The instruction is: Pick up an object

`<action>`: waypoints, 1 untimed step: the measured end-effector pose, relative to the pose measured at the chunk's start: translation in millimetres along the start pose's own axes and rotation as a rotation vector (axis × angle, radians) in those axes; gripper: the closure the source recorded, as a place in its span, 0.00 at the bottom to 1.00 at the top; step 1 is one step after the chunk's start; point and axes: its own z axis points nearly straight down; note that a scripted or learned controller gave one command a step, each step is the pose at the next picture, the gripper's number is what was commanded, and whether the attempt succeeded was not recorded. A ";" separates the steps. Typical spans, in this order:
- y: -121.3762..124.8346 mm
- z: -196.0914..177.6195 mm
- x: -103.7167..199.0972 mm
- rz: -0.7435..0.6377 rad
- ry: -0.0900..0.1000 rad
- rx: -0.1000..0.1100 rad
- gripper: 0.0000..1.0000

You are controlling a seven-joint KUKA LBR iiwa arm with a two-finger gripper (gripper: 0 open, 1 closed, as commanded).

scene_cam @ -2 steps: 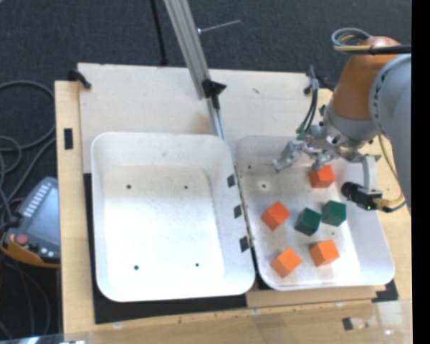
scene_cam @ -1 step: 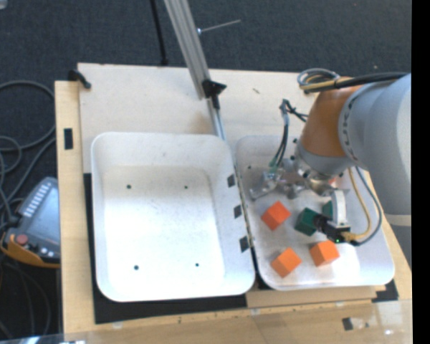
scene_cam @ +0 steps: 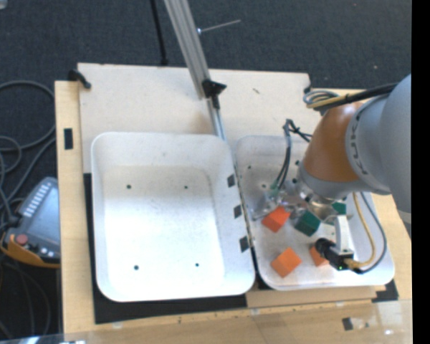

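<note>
We see the arm (scene_cam: 344,149) reaching in from the right, hunched low over the right bin (scene_cam: 261,156), with the gripper (scene_cam: 301,205) down among the objects. The wrist and cabling hide its tips, so we cannot tell how it is set, and we see nothing clearly held.

Candidates all sit in the right bin. An orange block (scene_cam: 274,219) lies just left of the gripper, near the wall between the two bins. A green block (scene_cam: 307,224) lies just right of it, close under the wrist. A second orange block (scene_cam: 286,261) rests nearer the front edge, well clear of the others. A small orange piece (scene_cam: 317,255) sits right beside the black fitting at the cable end. The left bin (scene_cam: 165,213) sits alongside on the desk (scene_cam: 143,99).

Our read on handling: the blocks look like small, rigid, light cubes, likely foam or wood, not fragile. Flat faces should suit a two-sided pinch across opposite sides. We judge the front orange block easiest: open space all round. The upper orange block and the green one are crowded, so a pinch there risks nudging a neighbour. Tilted faces could let a block twist out.
</note>
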 end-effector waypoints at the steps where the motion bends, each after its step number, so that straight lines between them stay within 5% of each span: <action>1: 2.2 -10.9 -1.5 0.006 -0.001 -0.005 1.00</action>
